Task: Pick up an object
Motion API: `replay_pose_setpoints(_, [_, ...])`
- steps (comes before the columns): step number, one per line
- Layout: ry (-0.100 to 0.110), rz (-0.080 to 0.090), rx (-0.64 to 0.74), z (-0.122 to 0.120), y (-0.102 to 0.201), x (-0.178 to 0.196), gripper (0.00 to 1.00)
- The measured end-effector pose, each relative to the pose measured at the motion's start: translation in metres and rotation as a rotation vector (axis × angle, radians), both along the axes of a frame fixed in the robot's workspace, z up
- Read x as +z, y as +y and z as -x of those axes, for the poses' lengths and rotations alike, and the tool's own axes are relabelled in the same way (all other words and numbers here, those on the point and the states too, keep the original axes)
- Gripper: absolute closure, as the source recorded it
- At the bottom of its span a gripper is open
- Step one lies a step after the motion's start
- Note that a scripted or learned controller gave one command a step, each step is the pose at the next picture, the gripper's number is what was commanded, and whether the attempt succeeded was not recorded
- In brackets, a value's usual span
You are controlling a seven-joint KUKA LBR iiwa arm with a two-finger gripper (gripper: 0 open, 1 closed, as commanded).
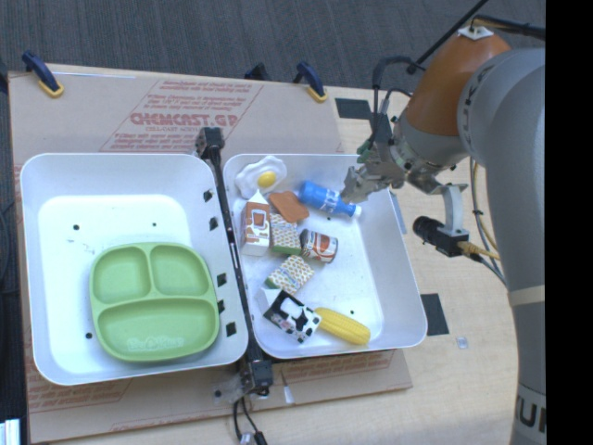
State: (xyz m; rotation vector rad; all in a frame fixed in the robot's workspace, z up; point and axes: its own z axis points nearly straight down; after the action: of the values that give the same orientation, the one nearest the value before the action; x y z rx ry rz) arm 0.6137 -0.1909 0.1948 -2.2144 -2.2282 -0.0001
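My gripper [357,190] hangs over the upper right of the right bin [394,267], right beside the cap end of a blue bottle [324,199] that lies on its side. Close by in that bin lie a fried egg toy [262,175], a brown piece [289,207], a small milk carton [257,227], a green patterned box [285,237], a red-brown can [321,246], a checkered packet [291,273], a black-and-white cow toy [294,316] and a yellow corn cob [343,325].
The left bin [56,202] holds a green divided plate [153,299]. A cardboard sheet [176,114] with blue clamps lies behind the bins. A black clip [209,141] sits where the bins meet. The grey arm [482,109] enters from the right.
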Motion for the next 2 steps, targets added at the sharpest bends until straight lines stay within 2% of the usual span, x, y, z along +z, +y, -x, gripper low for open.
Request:
replay_pose_setpoints(1, [0.003,-0.001,0.002,0.031,0.086,-0.001,1.00])
replay_pose_setpoints(2, [0.003,0.001,-0.001,0.123,0.058,0.024,1.00])
